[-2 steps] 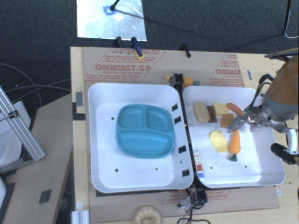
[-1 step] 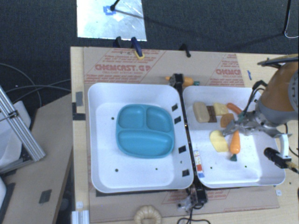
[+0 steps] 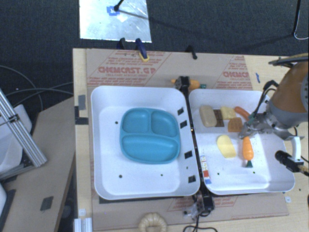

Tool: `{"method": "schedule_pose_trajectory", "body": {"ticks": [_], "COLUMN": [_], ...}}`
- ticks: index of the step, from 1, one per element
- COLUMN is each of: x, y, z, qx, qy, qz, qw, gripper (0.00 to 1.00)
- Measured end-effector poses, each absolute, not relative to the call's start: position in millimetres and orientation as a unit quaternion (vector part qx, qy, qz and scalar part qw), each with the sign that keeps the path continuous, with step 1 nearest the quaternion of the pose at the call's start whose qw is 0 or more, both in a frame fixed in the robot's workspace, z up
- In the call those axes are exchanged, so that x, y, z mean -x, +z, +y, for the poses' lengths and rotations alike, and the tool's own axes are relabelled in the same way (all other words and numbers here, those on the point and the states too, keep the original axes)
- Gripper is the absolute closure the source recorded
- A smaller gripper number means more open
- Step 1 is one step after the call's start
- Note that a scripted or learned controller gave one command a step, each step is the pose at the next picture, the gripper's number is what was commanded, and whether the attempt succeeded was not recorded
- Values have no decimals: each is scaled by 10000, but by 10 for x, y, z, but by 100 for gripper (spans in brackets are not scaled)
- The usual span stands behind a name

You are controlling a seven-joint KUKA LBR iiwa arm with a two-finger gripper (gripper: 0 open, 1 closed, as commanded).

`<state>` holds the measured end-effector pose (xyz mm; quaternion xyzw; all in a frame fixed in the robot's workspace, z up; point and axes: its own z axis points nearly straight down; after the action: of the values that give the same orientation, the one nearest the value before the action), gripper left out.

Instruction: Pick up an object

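The claw [image 3: 249, 129] is seen low in the right bin [image 3: 270, 180], at the end of the grey arm [image 3: 289, 103] that enters from the right. Whether it is spread or closed cannot be told. Just below the claw, a toy carrot [image 3: 247, 150] is laid lengthwise on the bin floor, its orange top touching or nearly touching the claw tip. A yellow block [image 3: 226, 146] is placed just left of the carrot. Immediately left of the claw a small brown piece [image 3: 235, 124] is found, and farther left a tan bread-like piece [image 3: 208, 116]. An orange sausage-like item [image 3: 241, 112] is set just above the claw. Well to the left, a blue divided plate [image 3: 149, 135] is held in the left bin [image 3: 108, 178].
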<state>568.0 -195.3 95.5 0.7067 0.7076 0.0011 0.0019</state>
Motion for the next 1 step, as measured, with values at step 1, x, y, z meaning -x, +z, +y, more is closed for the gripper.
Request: {"method": "schedule_pose_trajectory", "body": {"ticks": [1], "x": [-5697], "y": [1510], "z": [-1855], "qx": [-7055], "qy": [9], "qz": [7087], "qw": [12], "gripper": [100]}}
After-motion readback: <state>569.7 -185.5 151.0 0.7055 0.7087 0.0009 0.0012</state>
